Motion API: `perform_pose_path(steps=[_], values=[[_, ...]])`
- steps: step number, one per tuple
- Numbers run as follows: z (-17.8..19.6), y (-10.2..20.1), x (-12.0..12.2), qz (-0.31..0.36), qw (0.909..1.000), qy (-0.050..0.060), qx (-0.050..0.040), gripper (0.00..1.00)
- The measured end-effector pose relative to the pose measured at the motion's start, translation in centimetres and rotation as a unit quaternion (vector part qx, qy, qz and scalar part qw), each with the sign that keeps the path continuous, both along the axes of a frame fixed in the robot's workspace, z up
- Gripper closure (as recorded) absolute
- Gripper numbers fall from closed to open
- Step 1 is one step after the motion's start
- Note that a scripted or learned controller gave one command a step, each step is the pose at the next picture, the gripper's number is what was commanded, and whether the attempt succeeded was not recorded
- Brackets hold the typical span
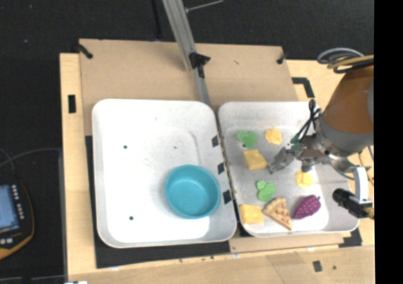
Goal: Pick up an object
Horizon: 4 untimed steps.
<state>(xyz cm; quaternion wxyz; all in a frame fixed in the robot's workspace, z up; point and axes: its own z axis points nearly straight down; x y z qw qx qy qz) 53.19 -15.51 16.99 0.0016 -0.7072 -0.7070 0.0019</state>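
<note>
1. Fingers (pixel 281 161): dark metal, seen at a slant over the right bin (pixel 252 113); can't tell if spread or pressed together. Nothing visibly between them.
2. Key relation: the yellow cheese block (pixel 255 160) lies just to the view-left of the tips, v. near, poss. touching, can't tell. Squarish wedge, no strong long axis. Judged the likeliest target; a short shift to the view-left should put the tips over it.
3. Other near items: green leaf piece (pixel 247 138) up-left of the block; small yellow piece (pixel 273 136) above the tips; green clover shape (pixel 266 187) below; yellow lump (pixel 305 179) under the wrist side, partly shaded.
4. Further out, front edge of the bin: yellow wedge (pixel 251 214), pizza slice (pixel 278 212) (triangular, tan w/ red dots), purple grapes (pixel 306 206) (bumpy, oval, long axis tilted). All look like moulded plastic toy food, smooth, light.
5. Left bin (pixel 126 119): white, faintly speckled, holds a teal bowl (pixel 191 191), round, glossy, well apart from the arm.
6. Both bins sit side by side on the counter (pixel 239 68), tan board.
</note>
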Motion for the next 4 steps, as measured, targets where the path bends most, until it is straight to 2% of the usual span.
perform_pose_path(steps=[1,2,3,4], values=[[-4.3,-0.3,0.4,-0.001,1.0000,-0.001,-0.0005,0.00],[-7.0,-0.4,0.4,-0.001,1.0000,-0.002,-0.0006,0.00],[-5.8,-0.5,0.5,-0.004,1.0000,-0.005,-0.0006,1.00],[-1.4,-0.2,0.8,0.002,1.0000,-0.006,-0.0007,1.00]])
